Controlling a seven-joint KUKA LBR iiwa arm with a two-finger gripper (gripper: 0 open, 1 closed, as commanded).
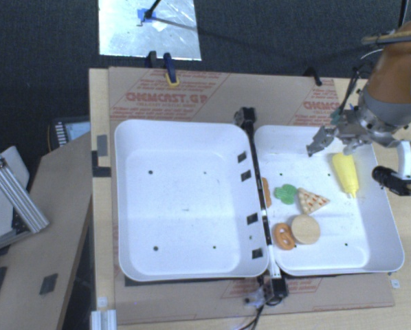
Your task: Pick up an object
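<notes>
Left white bin (185,198), on brown cardboard sheet (171,95). Shiny metal plate (149,18) on dark floor behind bench. Aluminium frame rail (9,184) at left edge. Blue-and-yellow clamp (170,71) at cardboard's rear edge.

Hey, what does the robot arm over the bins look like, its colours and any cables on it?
The arm is rounded, with an orange band above a grey wrist section. Its end effector is a small grey metal two-finger part. A thin dark cable loops beside the wrist. A white and black piece juts out at the lower right.
</notes>
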